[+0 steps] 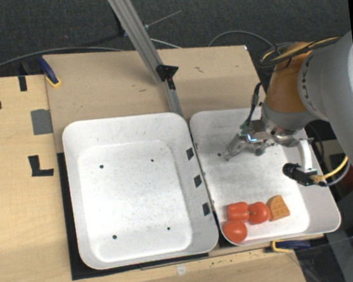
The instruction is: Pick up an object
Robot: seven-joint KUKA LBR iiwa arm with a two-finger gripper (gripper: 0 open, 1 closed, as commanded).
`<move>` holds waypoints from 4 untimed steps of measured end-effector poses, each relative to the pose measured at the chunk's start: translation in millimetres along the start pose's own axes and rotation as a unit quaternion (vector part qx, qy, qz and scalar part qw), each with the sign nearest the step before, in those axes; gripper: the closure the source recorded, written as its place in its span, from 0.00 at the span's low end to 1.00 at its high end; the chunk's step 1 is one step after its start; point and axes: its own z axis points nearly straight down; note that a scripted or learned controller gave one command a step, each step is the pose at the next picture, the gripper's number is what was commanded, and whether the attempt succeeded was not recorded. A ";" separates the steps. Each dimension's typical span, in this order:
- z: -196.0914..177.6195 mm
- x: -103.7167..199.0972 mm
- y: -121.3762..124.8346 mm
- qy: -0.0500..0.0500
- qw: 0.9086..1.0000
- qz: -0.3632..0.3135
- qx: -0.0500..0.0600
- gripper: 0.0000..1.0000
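Three red tomato-like pieces (238, 211) (258, 212) (235, 230) lie bunched at the near edge of the right bin (225, 121). An orange waffle-like piece (278, 207) rests just to their right. My gripper (244, 146) hangs low over the middle of the right bin, well behind these pieces and apart from them. Nothing shows in its grasp. The grey arm with the orange band (285, 89) comes in from the right.
The left bin (74, 143) sits beside the right one, joined by black clips (197, 180). A slanted metal pole (142, 39) rises from behind the bins. Black cables (308, 175) hang near the wrist at the right bin's edge.
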 end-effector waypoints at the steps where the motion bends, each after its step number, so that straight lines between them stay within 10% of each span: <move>1: -10.4 0.7 0.3 0.000 1.000 -0.001 0.000 1.00; 3: -125.8 6.6 2.1 0.000 1.000 0.000 -0.004 1.00; 4: -117.4 57.7 -9.7 0.001 1.000 -0.002 0.000 1.00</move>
